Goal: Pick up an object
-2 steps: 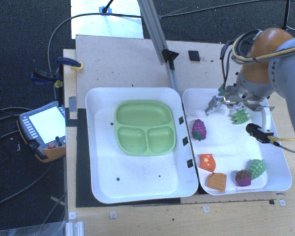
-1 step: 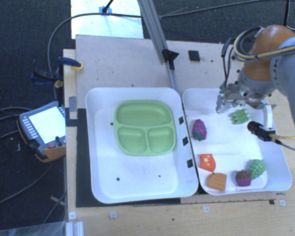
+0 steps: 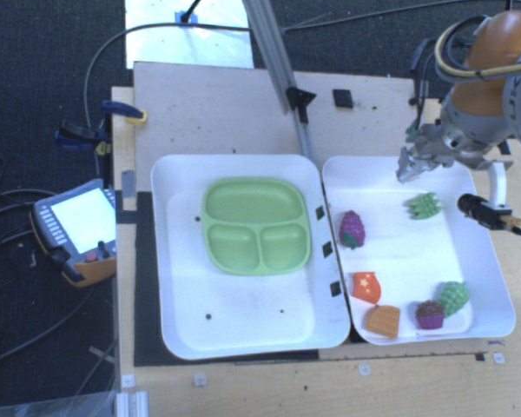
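Observation:
My gripper hangs over the far edge of the right bin, with nothing visible between its fingers. A green leafy toy lies just below and to the right of it. A purple grape bunch sits near the bin's left wall. At the near side lie a red-orange piece with a star, an orange waffle-like piece, a small purple toy and a green bumpy toy.
The left bin holds a green divided plate. A slanted metal pole crosses the back of the bench. A black cylinder juts in at the right bin's right rim. A handheld pendant lies off the bench at left.

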Controlling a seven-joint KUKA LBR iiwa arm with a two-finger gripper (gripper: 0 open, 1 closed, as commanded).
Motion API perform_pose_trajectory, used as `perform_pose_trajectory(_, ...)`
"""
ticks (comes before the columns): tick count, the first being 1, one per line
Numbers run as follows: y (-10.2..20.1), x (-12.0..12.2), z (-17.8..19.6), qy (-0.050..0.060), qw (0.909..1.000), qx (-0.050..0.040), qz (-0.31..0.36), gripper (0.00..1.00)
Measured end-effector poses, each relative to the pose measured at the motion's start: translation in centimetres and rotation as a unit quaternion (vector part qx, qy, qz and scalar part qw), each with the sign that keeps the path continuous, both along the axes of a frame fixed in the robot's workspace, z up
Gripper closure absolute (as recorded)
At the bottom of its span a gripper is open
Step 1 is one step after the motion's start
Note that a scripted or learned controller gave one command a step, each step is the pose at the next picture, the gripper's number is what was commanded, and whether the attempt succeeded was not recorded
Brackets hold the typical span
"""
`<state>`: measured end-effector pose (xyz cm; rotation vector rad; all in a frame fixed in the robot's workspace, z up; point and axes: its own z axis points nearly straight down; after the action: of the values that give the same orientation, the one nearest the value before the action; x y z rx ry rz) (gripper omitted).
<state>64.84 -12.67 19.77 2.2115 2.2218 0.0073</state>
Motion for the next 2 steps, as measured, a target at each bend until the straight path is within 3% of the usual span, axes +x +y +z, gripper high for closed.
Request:
perform_pose_trajectory(1,0.0,0.1,1.4,0.002,1.0000,0.0004,0.000,1.00)
perform_pose_trajectory(2,5.6,-2.1,1.3,0.004,1.0000,0.0012,0.002,1.00)
